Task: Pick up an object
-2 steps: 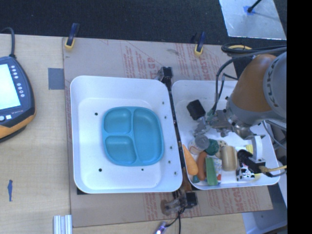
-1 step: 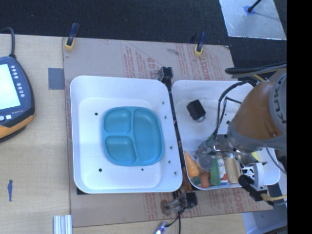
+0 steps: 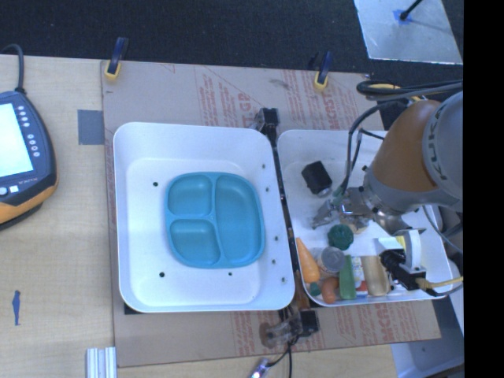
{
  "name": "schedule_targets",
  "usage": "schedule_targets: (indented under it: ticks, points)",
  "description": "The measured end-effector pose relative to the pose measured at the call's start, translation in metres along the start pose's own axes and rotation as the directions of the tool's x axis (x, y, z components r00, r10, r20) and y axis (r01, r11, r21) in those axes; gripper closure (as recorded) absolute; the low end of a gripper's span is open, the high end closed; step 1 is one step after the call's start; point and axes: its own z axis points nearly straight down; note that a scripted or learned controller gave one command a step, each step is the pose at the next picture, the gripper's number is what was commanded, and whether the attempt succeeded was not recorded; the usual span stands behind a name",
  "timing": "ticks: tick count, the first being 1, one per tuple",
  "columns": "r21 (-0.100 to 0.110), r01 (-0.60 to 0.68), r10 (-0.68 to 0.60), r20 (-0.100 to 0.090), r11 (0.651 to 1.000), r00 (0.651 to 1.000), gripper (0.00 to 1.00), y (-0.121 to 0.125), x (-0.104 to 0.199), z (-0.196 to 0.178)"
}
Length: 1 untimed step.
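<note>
A robot arm reaches into a cluttered sorting bin on a workbench.

From left: a handheld control pendant lies at the bench's edge; the left bin holds a blue divided plate, lying flat near its middle; in the right bin, a black block sits apart toward the far side, while a carrot, a green round piece, a grey disc and a green bottle crowd the near end beside other small items. The grey arm, orange-banded, comes in from the right, its gripper low over the bin between the black block and the green round piece; whether its metal fingers are parted or closed cannot be told, and nothing is seen held between them.
</note>
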Motion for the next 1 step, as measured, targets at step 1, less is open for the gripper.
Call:
schedule_targets:
  ticks: [1]
  points:
    - [0.0,0.003,-0.003,0.0,1.0,1.0,0.0,-0.0153,-0.0057,0.0001]
